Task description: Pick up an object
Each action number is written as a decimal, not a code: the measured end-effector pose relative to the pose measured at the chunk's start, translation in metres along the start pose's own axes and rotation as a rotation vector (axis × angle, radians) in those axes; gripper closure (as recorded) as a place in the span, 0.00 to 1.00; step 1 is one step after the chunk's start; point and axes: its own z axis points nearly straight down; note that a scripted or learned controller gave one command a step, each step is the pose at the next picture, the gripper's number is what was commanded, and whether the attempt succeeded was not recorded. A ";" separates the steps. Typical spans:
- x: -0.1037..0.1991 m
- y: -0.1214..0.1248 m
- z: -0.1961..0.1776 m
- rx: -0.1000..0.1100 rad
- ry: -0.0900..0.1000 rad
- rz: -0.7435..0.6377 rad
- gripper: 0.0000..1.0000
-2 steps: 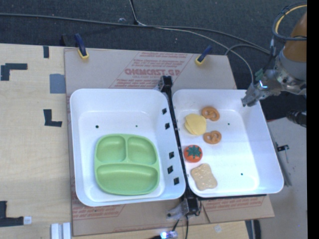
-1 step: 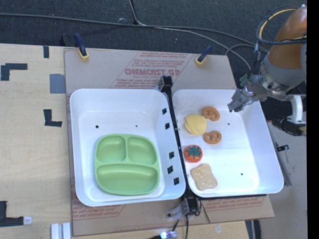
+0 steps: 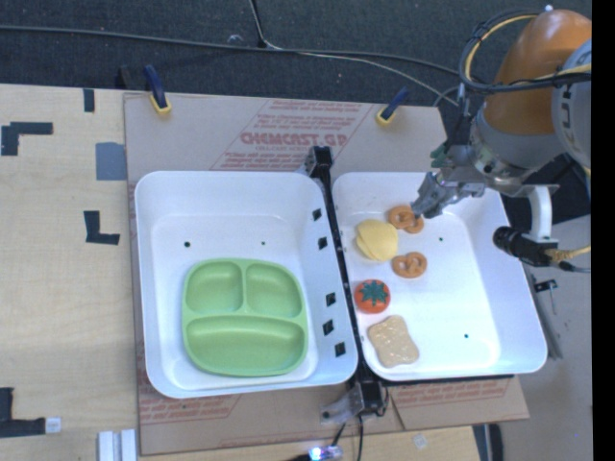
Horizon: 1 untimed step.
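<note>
The right bin [image 3: 480,286] holds several food toys. A brown pretzel [image 3: 405,220] lies near its back, a yellow rounded piece [image 3: 377,240] sits beside it, and a second pretzel [image 3: 409,264] lies just in front. Further forward are a red tomato [image 3: 373,296] and a tan bread slice [image 3: 393,341]. My gripper [image 3: 430,201] hangs low over the back of this bin, just right of and above the first pretzel. Nothing shows between its fingers.
The left bin [image 3: 163,209] holds a green divided plate [image 3: 244,317]. A black divider [image 3: 329,248] runs between the bins. Two clamps [image 3: 156,94] [image 3: 389,109] pin the cardboard sheet at the back. A cable crosses the dark floor behind.
</note>
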 end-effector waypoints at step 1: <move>0.043 -0.015 0.007 0.001 -0.001 0.001 1.00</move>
